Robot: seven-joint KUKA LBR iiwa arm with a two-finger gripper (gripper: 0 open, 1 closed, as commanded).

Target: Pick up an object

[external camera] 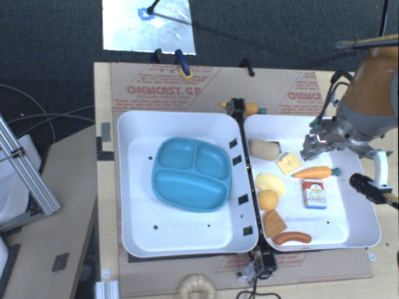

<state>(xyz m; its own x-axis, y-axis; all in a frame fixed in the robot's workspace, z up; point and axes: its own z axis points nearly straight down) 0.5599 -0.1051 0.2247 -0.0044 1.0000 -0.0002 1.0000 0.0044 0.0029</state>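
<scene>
The right bin (358, 229) holds several toy foods: a tan potato (264, 149), a yellow cheese wedge (288, 162), an orange carrot (313, 172), a red and white carton (315, 195), a pale yellow lemon (270, 182), an orange (268, 199), a brown cracker (274, 222) and a sausage (292, 237). My gripper (312, 147) hangs over the upper part of this bin, just right of the cheese wedge and above the carrot. I see nothing held in it.
The left bin (134, 185) holds a blue divided plate (190, 173). Black clips line the seam between the bins. A small yellow object (249, 109) lies behind the bins. A beige ring (198, 286) lies at the bench's front edge.
</scene>
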